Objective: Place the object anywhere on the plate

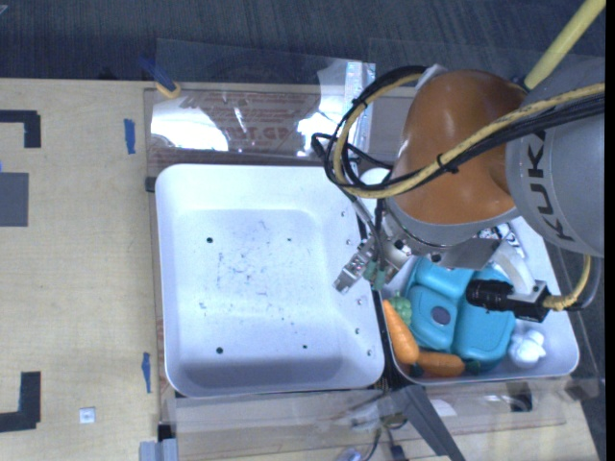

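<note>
Rising closest to the lens, the arm's orange band (456, 147) is filling the upper right, with black and yellow cables (404, 133) looping around it and the grey KUKA-marked link (562, 181) running off to the right. Below it, the gripper (360, 269) is hanging over the seam between the two bins; its metal fingertips are showing at the left bin's right rim, but whether they are spread or pressed together I cannot tell, and nothing is visibly sitting between them. The right bin (562, 353) is holding a blue plastic toy block (456, 315), an orange carrot (402, 334) lying along its left side, a second orange piece (442, 363) at the front, and a small white object (527, 349) near the right corner. The left bin (178, 286) is showing faint scuff marks on its white floor.
</note>
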{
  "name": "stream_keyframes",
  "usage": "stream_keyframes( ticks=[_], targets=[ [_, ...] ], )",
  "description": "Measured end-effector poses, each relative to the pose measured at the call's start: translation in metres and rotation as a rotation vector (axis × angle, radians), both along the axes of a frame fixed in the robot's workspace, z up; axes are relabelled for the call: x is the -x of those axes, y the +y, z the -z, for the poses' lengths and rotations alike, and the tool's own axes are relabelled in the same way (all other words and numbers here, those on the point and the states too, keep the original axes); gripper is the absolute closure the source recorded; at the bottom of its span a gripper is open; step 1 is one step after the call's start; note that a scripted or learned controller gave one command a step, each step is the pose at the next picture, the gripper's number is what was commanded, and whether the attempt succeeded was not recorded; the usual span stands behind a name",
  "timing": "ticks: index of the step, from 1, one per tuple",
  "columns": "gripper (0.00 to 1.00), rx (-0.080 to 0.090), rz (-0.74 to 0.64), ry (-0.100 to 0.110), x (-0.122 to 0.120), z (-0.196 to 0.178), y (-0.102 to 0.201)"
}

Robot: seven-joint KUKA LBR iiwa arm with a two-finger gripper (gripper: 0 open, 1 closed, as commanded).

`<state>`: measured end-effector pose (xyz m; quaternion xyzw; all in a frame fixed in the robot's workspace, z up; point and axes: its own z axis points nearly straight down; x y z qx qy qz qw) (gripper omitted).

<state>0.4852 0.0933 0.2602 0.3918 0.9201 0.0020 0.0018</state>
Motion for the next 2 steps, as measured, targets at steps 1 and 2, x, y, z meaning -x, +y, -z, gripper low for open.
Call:
stream_keyframes(
  ticks=[1,2],
  targets=[
    [1.00,0.001,-0.052,0.004,0.007,0.023,0.127],
    [1.00,0.002,0.047,0.003,-0.048,0.055,0.128]
  ],
)
